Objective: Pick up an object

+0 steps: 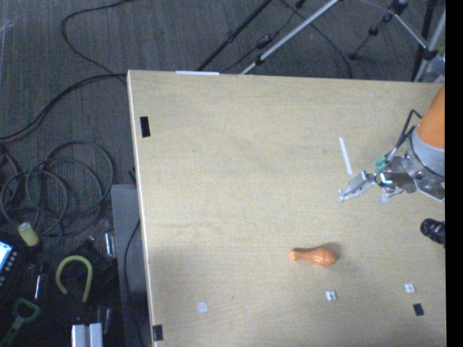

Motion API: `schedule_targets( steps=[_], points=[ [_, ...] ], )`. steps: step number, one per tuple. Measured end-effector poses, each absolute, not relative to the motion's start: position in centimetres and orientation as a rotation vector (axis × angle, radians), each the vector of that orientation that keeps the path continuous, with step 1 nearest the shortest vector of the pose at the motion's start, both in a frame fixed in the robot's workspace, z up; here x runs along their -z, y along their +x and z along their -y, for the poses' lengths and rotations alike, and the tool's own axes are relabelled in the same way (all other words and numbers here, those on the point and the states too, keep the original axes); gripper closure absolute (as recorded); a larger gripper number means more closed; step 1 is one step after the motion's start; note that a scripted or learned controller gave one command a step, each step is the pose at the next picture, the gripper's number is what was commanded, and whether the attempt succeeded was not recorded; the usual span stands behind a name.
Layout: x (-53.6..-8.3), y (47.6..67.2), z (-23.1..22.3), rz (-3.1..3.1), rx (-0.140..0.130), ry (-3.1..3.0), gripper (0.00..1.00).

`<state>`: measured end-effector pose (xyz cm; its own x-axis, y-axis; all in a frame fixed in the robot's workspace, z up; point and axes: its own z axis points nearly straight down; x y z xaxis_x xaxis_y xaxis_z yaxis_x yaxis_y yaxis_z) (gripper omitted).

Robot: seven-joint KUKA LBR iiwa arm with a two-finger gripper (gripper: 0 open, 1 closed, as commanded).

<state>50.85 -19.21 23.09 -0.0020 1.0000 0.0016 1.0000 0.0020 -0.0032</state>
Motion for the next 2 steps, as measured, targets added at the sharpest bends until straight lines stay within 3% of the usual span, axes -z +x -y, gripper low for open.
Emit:
schedule_targets(
  steps=[1,2],
  points=[
    [-16.6,57.0,22.0,2.223,-0.006,-2.219,0.00],
    [-8.4,64.7,19.8,2.482,-0.004,-1.927,0.00]
  ],
)
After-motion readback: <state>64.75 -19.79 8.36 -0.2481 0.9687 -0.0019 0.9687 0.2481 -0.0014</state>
